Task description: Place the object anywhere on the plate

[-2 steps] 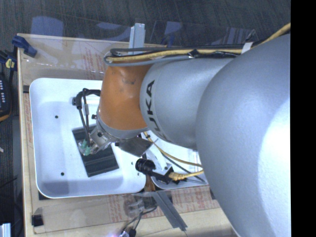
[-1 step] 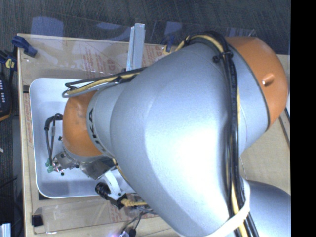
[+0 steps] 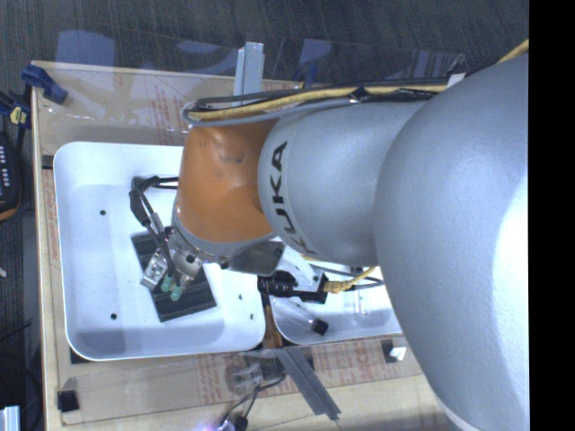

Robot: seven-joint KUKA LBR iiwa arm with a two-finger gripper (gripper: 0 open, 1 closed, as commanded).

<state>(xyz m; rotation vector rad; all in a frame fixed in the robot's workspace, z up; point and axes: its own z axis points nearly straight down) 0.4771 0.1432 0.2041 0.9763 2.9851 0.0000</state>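
In the left bin [image 3: 81, 241] a dark rectangular plate [image 3: 196, 302] is seen, its long axis running from about eleven o'clock to five o'clock. The hand [image 3: 166, 278] is hung directly over the plate's middle, reached in from the two o'clock side by the orange-banded arm [image 3: 225, 187]. Whether the hand is apart, together or clamped on anything cannot be told; only small green tips are made out at its end, low against the plate. No object can be picked out with certainty there. In the right bin [image 3: 359, 317] a small dark piece [image 3: 319, 327] is seen, at about four o'clock from the hand and well apart from it. If that piece is the object, a crossing rightward is judged necessary before any placing.
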